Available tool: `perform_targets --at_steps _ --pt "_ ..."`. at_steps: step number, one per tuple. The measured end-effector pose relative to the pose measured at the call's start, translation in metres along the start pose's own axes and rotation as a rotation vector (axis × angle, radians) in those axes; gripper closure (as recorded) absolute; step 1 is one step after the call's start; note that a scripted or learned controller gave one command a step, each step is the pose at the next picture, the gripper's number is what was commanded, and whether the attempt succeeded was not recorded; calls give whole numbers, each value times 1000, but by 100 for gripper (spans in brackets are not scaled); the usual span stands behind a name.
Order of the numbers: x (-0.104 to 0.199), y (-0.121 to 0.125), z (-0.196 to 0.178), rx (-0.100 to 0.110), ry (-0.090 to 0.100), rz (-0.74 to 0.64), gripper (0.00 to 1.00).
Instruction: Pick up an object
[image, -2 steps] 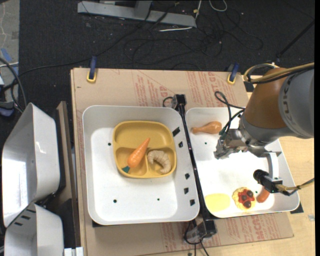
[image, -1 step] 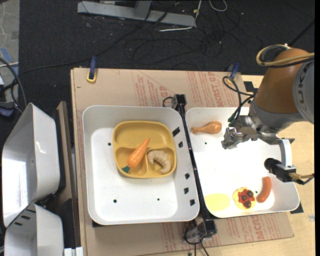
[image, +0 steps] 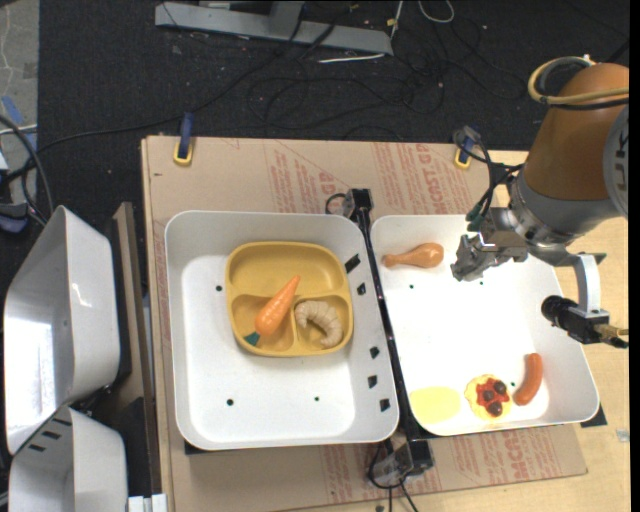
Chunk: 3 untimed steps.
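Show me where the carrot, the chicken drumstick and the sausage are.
carrot (image: 277, 306), camera view, middle of its orange body.
chicken drumstick (image: 419, 257), camera view, its thick meaty end.
sausage (image: 529, 379), camera view, middle of its length.

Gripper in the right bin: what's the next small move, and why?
Probably shift a little toward the left bin and descend over the drumstick. The gripper hovers just beside it at the right bin's top edge, holding nothing visible, and it is the nearest object.
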<state>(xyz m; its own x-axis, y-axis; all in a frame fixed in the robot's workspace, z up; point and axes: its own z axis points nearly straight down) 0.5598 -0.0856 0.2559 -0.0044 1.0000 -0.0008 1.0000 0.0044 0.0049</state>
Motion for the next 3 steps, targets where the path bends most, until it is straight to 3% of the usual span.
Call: perform_targets --at_steps 2,3 --pt "93 8 15 5 2 -3 100" --pt "154 6 15 5 2 -5 100"
